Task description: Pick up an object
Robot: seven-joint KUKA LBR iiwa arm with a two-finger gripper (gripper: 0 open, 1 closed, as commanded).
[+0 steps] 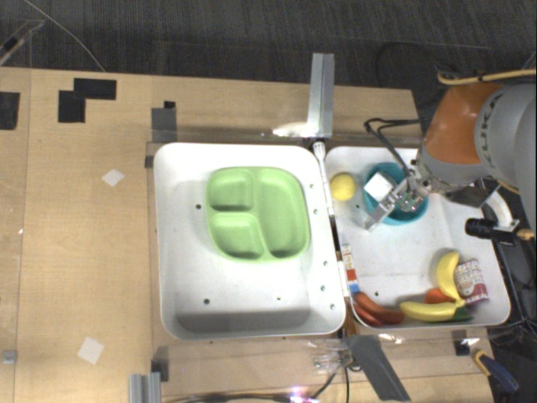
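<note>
My gripper hangs low in the right bin, at the left rim of a teal bowl. The arm's grey wrist and orange band reach in from the right and cover part of the bowl. Just left of the gripper lies a yellow lemon-like ball. Along the bin's front edge lie a yellow banana, a second banana, a red pepper-like piece and a small labelled can. I see nothing held in the gripper.
The left bin holds a green divided plate at its middle. A metal post stands behind the ridge between the bins. Black cables run along the right bin's back edge.
</note>
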